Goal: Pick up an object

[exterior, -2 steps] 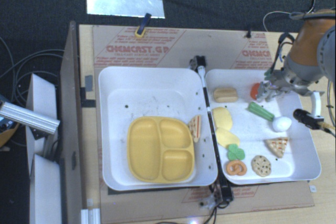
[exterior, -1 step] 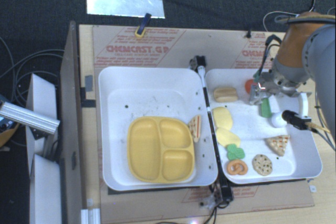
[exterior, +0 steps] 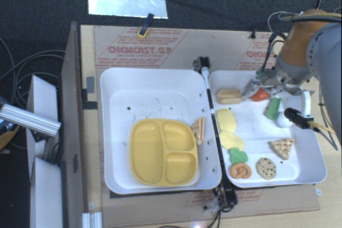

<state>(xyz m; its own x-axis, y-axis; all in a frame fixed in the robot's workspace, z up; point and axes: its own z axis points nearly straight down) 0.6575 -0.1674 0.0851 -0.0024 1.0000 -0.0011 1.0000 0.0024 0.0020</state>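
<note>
In the right bin [exterior: 315,165], nearest lie a pretzel [exterior: 240,170], round cookie [exterior: 265,167] and pizza wedge [exterior: 282,147]; farther, pale yellow pieces [exterior: 226,120] and a green cylinder [exterior: 273,108]. The gripper [exterior: 260,88] hovers over a red piece [exterior: 260,95] beside a tan bun [exterior: 230,96]; its opening cannot be told.

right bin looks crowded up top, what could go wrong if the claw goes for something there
The claw sits low among tightly packed items: a tan bread roll, a red piece and a green cylinder. It could nudge the neighbours aside or close on two at once. The roll also lies near the right bin's back wall, so a push may wedge it there rather than lift it.
</note>
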